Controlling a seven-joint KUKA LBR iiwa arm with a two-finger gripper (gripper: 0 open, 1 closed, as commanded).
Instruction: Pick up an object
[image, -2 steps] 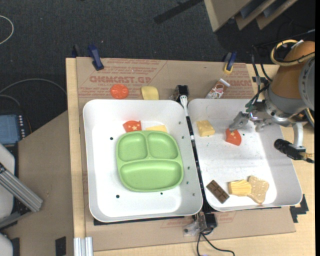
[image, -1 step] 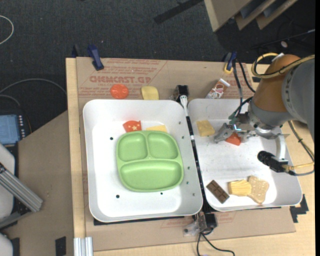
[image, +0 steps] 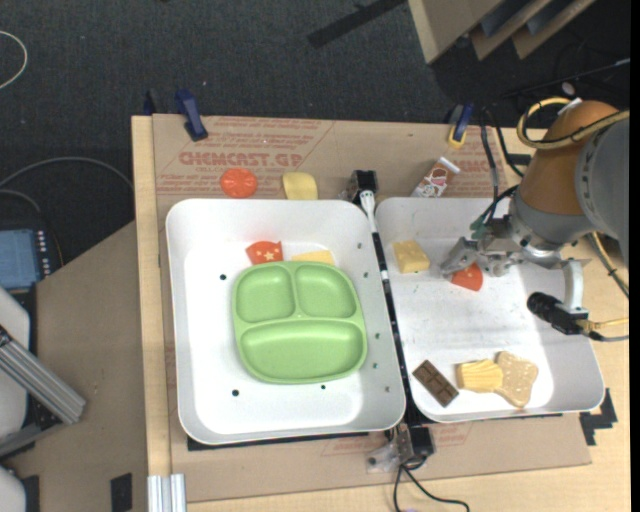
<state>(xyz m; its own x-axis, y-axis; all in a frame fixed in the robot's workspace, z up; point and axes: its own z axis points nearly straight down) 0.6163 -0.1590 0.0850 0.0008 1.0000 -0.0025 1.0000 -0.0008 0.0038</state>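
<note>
Cardboard base (image: 300, 150) reads "CHEMCAST", remainder illegible. Gripper (image: 468, 262) sits low in the right bin (image: 560, 385) above a red piece (image: 467, 279); finger state cannot be determined.

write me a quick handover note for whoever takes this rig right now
Gripper: low in the right bin, at the red piece; grip on it can't be confirmed.
Right bin also has a yellow block, brown bar, yellow wavy piece and tan cracker.
Left bin has the green divided plate.
Done: nothing visibly lifted.
Left: secure one object and raise it.
</note>
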